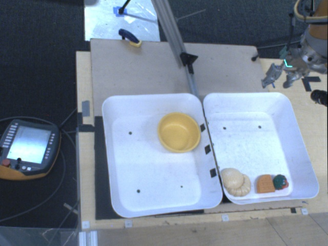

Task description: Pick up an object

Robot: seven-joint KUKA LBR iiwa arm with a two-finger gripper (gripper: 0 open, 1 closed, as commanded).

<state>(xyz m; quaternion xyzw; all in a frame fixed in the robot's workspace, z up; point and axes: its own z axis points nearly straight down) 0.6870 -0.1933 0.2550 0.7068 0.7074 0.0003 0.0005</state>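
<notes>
the arm enters at the upper right corner, its orange band visible near the top edge. the claw hangs over the bare bench just beyond the far right corner of the right bin, outside the bin's rim. its two fingers are spread apart with nothing between them; the claw is released.

right bin: three things, all along the near wall. a pale, cream-coloured bun sits in the near left corner, close to the wall shared with the other bin. just beside it to the right lies an orange block, and touching that block's right end is a small dark green ball with a spot of red on it. the bin's floor beyond them is bare white with a few dark dots. all three things are well apart from the claw.

left bin: one yellow bowl, upright, in the far right part, near the shared wall.

bench: a grey pole runs at a slant from the top edge down to the gap between the bins. a blue and yellow clamp sits at the board's far left edge. a control pendant with a lit screen lies on the dark floor to the left of the bench.
</notes>
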